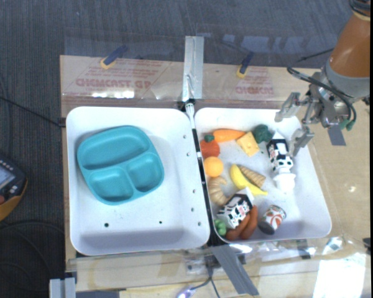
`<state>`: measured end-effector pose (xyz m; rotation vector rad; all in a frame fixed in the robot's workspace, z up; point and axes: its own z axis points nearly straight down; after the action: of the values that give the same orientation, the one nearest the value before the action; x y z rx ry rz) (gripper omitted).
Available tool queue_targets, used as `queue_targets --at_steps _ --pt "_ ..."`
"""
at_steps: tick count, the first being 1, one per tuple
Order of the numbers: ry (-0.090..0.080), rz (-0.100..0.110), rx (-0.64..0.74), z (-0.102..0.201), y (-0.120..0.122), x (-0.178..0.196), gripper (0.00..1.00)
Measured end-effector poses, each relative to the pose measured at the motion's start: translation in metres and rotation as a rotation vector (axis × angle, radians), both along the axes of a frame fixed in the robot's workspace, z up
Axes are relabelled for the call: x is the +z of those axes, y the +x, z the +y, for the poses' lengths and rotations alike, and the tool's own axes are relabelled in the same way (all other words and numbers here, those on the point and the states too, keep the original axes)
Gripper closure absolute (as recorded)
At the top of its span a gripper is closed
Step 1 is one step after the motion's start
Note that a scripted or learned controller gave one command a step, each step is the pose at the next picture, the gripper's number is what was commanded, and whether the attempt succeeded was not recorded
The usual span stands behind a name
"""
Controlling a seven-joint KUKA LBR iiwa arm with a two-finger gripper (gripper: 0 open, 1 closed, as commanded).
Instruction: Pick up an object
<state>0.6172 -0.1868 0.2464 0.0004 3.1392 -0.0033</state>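
Observation:
The right bin [311, 194] holds several toy foods: a carrot [227, 134], a cheese wedge [248, 144], broccoli [262, 132], a black-and-white cow figure [279, 154], a banana [241, 177], an ice-cream cone [255, 177], an orange [212, 166] and a red sausage [246, 225]. My gripper [295, 121] hangs over the bin's far right corner, just right of the broccoli and above the cow figure. Its fingers [302, 136] stand apart, open, with nothing between them.
The left bin [174, 222] carries a blue divided plate [119, 163]. A metal rail [193, 67] runs back from the seam between the bins. A croissant [217, 190], a cow-patterned toy [237, 211] and a round red-and-white piece [273, 217] crowd the right bin's near end.

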Motion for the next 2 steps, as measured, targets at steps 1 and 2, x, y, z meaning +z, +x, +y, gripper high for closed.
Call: queue_targets --at_steps 1,2 --pt "0.001 0.001 -0.112 0.001 0.01 -0.099 0.0" --pt "-0.006 -0.014 0.039 0.037 0.039 -0.15 0.0"
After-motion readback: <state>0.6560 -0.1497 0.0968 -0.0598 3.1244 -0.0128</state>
